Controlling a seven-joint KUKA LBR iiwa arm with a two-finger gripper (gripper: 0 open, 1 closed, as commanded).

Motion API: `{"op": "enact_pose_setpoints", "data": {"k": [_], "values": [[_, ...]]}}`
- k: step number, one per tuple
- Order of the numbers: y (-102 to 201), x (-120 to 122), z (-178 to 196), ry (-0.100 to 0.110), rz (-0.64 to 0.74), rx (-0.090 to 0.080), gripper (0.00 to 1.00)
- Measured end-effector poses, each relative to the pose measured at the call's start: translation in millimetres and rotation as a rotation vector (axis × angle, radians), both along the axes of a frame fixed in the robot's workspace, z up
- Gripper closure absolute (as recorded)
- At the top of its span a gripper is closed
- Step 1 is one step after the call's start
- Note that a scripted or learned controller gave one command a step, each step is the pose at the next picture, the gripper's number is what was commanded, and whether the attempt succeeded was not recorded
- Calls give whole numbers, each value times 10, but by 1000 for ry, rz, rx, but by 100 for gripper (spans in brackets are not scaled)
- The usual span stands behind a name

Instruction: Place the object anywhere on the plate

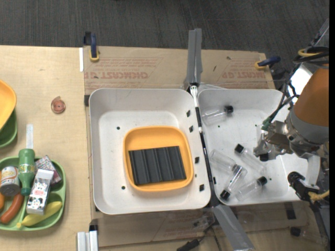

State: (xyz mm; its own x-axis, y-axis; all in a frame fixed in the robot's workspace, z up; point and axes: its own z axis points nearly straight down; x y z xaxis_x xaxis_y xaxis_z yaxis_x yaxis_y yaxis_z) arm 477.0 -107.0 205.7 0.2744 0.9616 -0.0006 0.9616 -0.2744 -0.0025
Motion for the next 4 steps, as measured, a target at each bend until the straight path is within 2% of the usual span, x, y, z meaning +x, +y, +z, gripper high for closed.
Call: {"op": "enact_pose_setpoints", "data": {"k": [1,2,3,4], "values": [[206,208,370,1,190,-1,100],[251,435,490,0,354,-2,100],[259,912,279,-1,595,-1,100],[133,1339,176,-3,843,-1,100]]}}
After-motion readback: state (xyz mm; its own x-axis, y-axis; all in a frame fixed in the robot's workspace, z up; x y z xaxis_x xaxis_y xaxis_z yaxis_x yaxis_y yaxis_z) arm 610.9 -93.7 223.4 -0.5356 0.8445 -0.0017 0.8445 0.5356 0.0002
